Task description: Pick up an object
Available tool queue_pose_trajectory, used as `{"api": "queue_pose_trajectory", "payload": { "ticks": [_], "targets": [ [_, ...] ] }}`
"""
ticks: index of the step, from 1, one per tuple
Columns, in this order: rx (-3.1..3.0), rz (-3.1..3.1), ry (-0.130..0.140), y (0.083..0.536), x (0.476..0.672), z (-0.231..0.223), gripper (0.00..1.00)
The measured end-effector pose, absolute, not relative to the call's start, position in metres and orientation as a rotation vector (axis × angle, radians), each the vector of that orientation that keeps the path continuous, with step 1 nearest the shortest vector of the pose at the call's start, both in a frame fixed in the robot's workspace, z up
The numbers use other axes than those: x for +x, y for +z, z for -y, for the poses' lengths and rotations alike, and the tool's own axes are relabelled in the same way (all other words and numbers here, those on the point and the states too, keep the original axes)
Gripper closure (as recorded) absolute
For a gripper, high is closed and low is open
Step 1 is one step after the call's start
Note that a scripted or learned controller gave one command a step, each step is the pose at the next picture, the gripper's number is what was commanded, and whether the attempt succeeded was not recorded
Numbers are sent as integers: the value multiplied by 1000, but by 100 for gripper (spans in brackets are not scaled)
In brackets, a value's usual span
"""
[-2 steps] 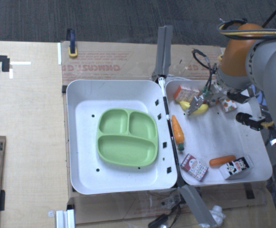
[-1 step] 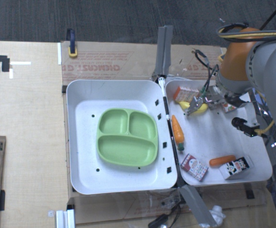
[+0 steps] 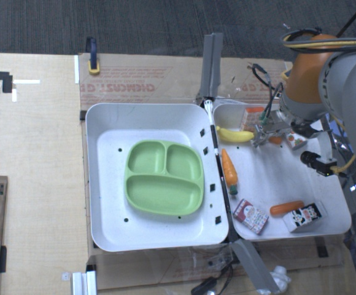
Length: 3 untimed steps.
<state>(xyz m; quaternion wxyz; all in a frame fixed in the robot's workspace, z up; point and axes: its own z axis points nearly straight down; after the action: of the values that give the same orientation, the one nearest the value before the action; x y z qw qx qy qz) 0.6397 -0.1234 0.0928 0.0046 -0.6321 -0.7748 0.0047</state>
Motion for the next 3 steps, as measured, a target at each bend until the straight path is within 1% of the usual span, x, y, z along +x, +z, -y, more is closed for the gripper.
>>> {"api": "queue_pose_trajectory", "payload": {
  "ticks": [1,2,3],
  "targets": [
    [-1980,2426,15,93,640,123,0],
    [-2077,2319,25,84,653,158,0],
    [-2084,2278,-12,89,660,197,0]
  ]
}}
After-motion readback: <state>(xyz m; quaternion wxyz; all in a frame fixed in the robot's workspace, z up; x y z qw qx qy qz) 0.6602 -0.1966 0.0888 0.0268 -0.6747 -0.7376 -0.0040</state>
